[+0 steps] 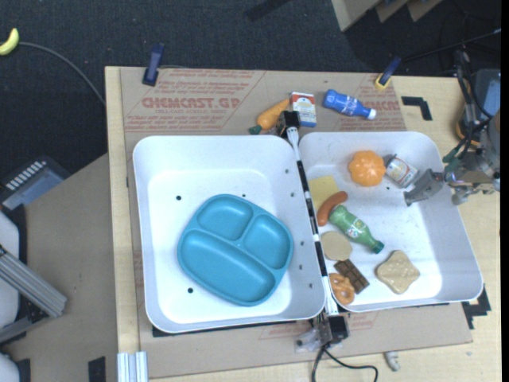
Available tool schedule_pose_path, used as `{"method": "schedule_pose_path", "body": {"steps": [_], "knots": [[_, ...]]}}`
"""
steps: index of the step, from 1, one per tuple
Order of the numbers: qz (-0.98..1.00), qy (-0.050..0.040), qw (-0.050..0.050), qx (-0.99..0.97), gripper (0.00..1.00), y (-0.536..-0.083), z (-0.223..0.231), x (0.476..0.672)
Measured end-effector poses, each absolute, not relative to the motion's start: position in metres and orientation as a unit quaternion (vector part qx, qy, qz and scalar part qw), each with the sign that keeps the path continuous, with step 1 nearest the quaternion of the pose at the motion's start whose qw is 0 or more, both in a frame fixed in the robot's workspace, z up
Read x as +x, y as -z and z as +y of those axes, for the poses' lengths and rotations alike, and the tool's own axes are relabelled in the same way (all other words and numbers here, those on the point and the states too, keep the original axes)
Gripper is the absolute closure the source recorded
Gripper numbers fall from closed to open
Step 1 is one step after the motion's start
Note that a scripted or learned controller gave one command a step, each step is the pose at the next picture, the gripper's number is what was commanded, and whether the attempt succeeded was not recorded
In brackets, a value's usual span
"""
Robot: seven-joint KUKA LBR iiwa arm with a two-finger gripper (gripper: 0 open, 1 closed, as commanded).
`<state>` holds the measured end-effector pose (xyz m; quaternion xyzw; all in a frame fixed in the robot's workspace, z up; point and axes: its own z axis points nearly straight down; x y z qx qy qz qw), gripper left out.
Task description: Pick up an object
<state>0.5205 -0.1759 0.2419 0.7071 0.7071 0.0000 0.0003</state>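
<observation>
The right bin (445, 245) holds an orange (366, 168), a small silver can (399, 170), a yellow cheese slice (323, 188), a red sausage (332, 206), a green bottle (355, 228), a round cracker (336, 247), a chocolate bar (351, 274) and a piece of toast (398, 271). My gripper (421, 186) comes in over the bin's right rim, low and just right of the can. Nothing shows as lifted.
The left bin (159, 173) holds a blue divided plate (235, 247). On the board behind the bins lie a carrot (273, 114), a small carton (303, 108) and a blue bottle (348, 104). Blue clamps (153, 64) sit at the board's back edge.
</observation>
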Motion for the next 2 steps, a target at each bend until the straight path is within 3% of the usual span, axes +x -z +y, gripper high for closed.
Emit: {"method": "schedule_pose_path", "body": {"steps": [1,2], "knots": [[0.708,-0.0005,0.000,0.706,0.00,-0.193,-0.122,0.598],[0.707,0.0009,-0.001,0.707,0.00,-0.090,-0.144,0.644]]}}
